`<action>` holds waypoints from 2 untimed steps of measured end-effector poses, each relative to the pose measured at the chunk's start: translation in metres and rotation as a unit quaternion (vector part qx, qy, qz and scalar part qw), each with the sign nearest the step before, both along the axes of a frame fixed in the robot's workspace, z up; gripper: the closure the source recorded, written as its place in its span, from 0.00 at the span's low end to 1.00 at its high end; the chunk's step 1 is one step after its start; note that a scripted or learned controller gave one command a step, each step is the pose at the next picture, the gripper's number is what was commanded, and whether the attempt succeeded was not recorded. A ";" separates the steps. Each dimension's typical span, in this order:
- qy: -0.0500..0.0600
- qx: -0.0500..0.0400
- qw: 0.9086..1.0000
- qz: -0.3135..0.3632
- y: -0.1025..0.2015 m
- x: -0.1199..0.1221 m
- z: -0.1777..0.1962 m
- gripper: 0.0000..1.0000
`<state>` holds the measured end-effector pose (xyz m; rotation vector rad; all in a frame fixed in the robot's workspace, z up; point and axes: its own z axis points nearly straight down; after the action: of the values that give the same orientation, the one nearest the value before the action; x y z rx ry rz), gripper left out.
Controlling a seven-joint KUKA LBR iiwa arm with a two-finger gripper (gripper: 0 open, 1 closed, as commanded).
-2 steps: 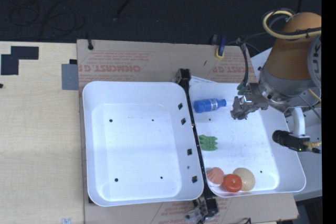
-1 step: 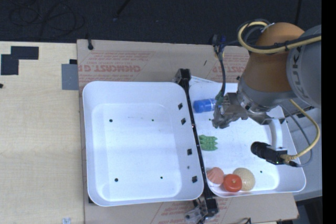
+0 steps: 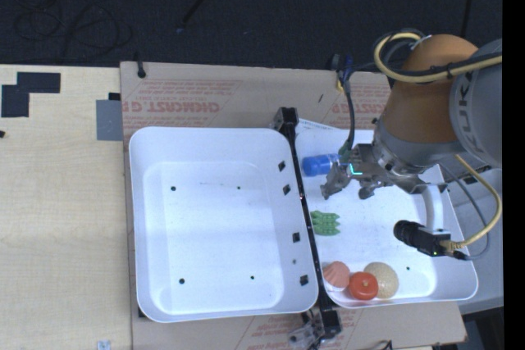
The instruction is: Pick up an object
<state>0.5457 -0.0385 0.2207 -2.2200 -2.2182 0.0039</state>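
- Starting from the near edge of the right bin, three small things lie close together: a pinkish piece, a red round piece touching it, and a pale round piece just behind the red one. They are crowded against the rim, so I judge them hard for a clean grip.
- Near them, toward the right, a black cylinder hangs from the arm by its yellow cable; it should stay away from the rim during any descent.
- Further in, a green toy lies alone beside the divider between the bins. It has free floor on its right side, so it seems an easy choice too.
- Beyond it, the tool hovers over the middle of the right bin, with its two fingers spread apart and nothing between them.
- Just left of the tool, a blue object lies near the divider. It is the nearest target, I think.
- To do the step well, the tool should first be centred over the blue object, with the fingers across its narrow side, then go straight down and close only when low enough.
- The left bin is not needed now.
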 end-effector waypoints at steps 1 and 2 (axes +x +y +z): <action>0.001 -0.002 1.000 -0.004 -0.096 -0.024 -0.022 0.00; -0.004 -0.002 1.000 0.000 -0.141 0.040 -0.019 0.00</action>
<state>0.5861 -0.1796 0.2016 -2.2246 -2.2240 -0.0002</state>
